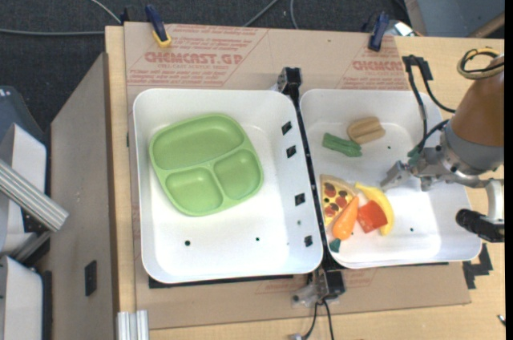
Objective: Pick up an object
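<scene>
Camera view caught the gripper (pixel 398 174) low over the right bin (pixel 417 246), fingers apparently narrow and holding nothing. Toy food, a banana (pixel 381 206) and carrot (pixel 345 218), lay clustered just below-left, likely its target.

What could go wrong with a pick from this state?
1. The pizza slice, carrot, red piece and banana lie touching in a pile, so a grasp there may catch two items or push them apart.
2. That pile sits close to the right bin's wall by the divider, which may block the tool.
</scene>
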Action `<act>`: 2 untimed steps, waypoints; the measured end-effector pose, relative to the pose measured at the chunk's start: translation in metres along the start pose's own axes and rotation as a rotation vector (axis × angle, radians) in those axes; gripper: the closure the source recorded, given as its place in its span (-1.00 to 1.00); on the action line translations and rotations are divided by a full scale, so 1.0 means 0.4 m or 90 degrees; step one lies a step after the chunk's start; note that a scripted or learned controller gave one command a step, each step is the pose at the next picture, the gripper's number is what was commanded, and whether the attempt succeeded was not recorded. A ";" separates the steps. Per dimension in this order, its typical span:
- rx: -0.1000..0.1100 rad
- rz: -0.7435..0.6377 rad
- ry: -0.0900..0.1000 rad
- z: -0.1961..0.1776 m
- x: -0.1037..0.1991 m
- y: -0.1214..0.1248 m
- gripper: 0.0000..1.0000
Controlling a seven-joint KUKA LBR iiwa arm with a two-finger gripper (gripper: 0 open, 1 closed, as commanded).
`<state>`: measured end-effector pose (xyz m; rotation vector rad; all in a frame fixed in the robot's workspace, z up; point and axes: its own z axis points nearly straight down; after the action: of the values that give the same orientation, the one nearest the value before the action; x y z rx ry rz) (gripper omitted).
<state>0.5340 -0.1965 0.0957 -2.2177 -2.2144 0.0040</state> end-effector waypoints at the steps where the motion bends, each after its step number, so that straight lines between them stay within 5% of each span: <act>1: -0.004 0.000 -0.001 -0.036 0.000 0.005 1.00; 2: -0.008 -0.002 -0.004 -0.162 0.023 0.018 1.00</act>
<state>0.5418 -0.1874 0.1604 -2.2229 -2.2277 -0.0043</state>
